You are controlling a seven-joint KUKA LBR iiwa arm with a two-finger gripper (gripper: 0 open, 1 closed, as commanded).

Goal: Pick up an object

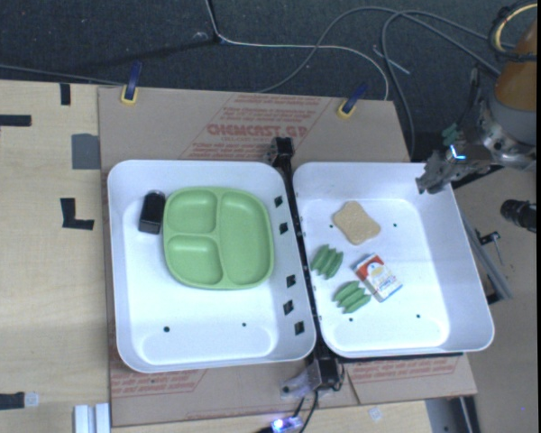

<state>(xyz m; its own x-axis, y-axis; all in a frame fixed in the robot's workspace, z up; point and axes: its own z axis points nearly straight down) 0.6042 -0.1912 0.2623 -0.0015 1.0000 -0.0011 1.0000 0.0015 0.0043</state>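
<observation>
Here the gripper (435,175) is hovering at the right bin's (451,269) upper-right rim, its grip state impossible to tell. The bread slice (355,222) is lying well apart, lower left of it.

Green plate (219,239), red/white carton (378,276).

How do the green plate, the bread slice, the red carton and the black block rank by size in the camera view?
1. green plate, by far the largest
2. bread slice
3. red carton, close to the bread, so this order is unsure
4. black block, smallest
</observation>
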